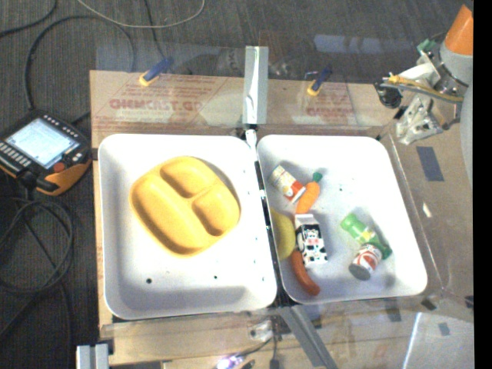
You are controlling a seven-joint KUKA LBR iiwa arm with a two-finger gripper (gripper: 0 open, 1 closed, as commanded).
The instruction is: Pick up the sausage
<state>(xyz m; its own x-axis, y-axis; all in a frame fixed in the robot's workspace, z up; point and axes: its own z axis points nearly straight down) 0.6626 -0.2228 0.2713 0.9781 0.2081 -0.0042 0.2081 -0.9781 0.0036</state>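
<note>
We're seeing the sausage [304, 274] lying untouched near-left in the right bin [400, 206]; end effector [415, 118] hovering far-right, jaw state seemingly indiscernible.

1. Two bins sit side by side on the table [108, 91]: the left bin [123, 283] at 9 o'clock, the right bin [400, 206] at 3 o'clock, their inner walls touching.
2. A divided plate [185, 204] lies in the middle of the left bin.
3. In the right bin, the sausage [304, 274] lies at 7 o'clock, near the front wall.
4. A small carton [310, 243] lies just at the sausage's 1 o'clock.
5. A carrot [308, 196] lies at 12 o'clock of the carton, a small jar [283, 180] just at the carrot's 10 o'clock.
6. A banana [284, 233] lies along the left wall, at 9 o'clock of the carton.
7. A bottle [361, 231] and a can [364, 261] lie at 4 o'clock in the bin, the can in front.
8. The gripper [415, 114] hangs outside the right bin, past its 1 o'clock corner.
9. A handheld pendant [42, 151] lies on the floor at 9 o'clock of the left bin.
</note>
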